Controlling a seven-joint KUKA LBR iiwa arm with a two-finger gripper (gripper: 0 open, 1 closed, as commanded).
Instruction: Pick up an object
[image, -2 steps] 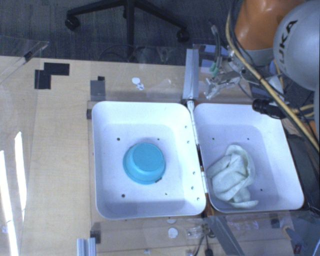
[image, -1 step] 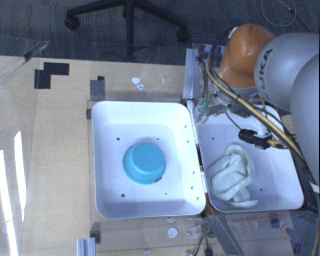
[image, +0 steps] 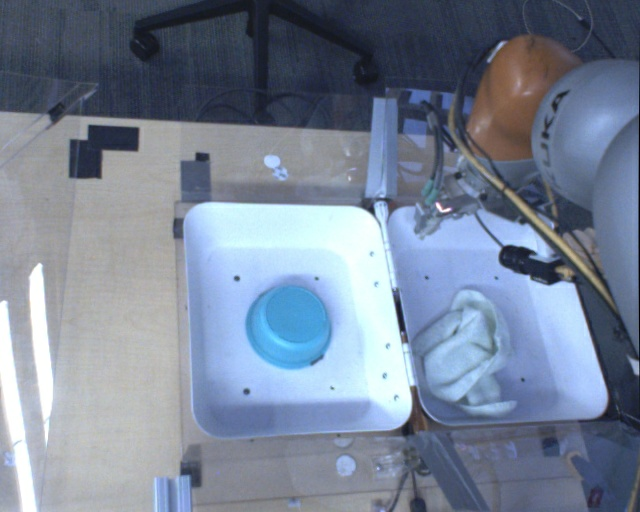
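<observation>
A: What's around the bins?

B: Light wood tabletop (image: 110, 330) w/ black tape marks (image: 98, 148); office chair base (image: 255, 30) on the floor behind. The grey arm w/ orange band (image: 560, 100) and its cables hang over the right white bin's (image: 590, 390) far corner.

A: Contents?

B: Left white bin (image: 215, 400): round blue plastic bowl (image: 289, 326), upside down, near centre. Right bin: crumpled white cloth (image: 464, 350), near side.

A: Claw?

B: Claw (image: 432, 215) at far left corner; can't tell its state.
</observation>
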